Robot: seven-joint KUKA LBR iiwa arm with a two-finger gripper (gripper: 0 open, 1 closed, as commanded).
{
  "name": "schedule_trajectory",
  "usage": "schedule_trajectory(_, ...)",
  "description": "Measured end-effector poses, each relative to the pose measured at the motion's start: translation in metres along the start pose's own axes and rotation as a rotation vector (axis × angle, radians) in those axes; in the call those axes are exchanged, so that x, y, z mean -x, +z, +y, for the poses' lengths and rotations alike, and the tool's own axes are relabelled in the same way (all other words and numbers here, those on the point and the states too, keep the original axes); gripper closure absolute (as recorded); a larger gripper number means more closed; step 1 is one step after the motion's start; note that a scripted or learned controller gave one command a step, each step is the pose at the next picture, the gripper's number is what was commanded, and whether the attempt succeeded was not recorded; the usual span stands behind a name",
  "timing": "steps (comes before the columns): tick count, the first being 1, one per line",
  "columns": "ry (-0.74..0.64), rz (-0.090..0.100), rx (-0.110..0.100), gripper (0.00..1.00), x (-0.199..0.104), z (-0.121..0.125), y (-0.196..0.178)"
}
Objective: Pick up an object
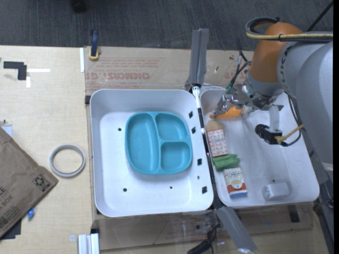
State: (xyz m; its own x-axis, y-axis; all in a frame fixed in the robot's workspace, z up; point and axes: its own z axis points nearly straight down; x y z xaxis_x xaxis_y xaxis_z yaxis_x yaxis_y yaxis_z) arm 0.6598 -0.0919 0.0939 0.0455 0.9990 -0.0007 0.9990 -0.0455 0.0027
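Hand (229, 100), grip state unclear, hovers just above the orange object (231, 111)

Red lettering printed upside down on the flattened cardboard sheet (137, 67) behind the bins, its largest line apparently beginning "CHEMC"; the rest is too small to read. Brown cardboard box (16, 187) at lower left: the word "BOX" in dark print. Labels on the small cartons in the right bin (296, 192) are illegible
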Motion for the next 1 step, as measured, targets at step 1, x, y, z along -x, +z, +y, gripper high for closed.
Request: schedule_trajectory(1,0.007,-0.005,-0.018,1.00,0.0059,-0.0045,-0.0059)
